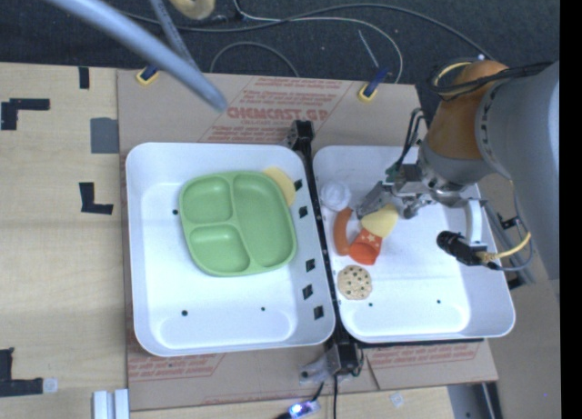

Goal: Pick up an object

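The grey arm with the orange band (459, 122) enters from the right and bends down over the right shallow white bin (473, 317). Its two-finger gripper (380, 211) sits near the upper left part of that bin. A pale yellow rounded object (382, 222) lies directly at the fingertips; the slanted view does not show clearly whether the fingers are apart or clamped on it, so the state cannot be told.

Contents of the right bin, all toward its left wall:
- A clear, whitish rounded item (335, 195) near the upper left corner.
- An orange elongated piece (342, 231) just below it, close to the left wall.
- A red-orange blocky piece (365, 248) touching the lower edge of the pale yellow object.
- A round tan cookie-shaped disc with dark spots (355, 283) below these, apart from them, near the left wall.

The left shallow white bin (155, 317) holds a green plastic divided plate with three compartments (238, 224), set in the upper middle of the bin. A yellow rounded object (284, 183) rests at the plate's upper right corner, near the bin's right wall.

Both bins stand side by side on a brown cardboard sheet (273, 108).
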Motion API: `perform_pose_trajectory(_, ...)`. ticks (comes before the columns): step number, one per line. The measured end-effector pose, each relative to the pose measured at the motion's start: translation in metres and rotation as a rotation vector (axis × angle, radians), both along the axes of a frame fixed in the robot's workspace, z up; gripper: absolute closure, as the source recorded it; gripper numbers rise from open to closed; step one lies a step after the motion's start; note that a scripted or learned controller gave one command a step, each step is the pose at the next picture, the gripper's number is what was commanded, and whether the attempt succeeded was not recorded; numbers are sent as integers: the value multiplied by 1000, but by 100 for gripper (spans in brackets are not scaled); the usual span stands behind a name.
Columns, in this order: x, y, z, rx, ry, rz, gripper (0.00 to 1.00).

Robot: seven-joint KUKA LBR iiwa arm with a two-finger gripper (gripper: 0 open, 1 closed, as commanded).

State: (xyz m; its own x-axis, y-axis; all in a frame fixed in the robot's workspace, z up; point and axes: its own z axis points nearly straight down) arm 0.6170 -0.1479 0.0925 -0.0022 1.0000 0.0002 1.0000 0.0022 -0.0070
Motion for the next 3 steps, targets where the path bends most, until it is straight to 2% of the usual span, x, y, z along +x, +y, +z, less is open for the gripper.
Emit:
perform_pose_trajectory(1,1,0,14,0,-4,1,100)
perform_pose_trajectory(3,20,6,123,-1,-12,0,100)
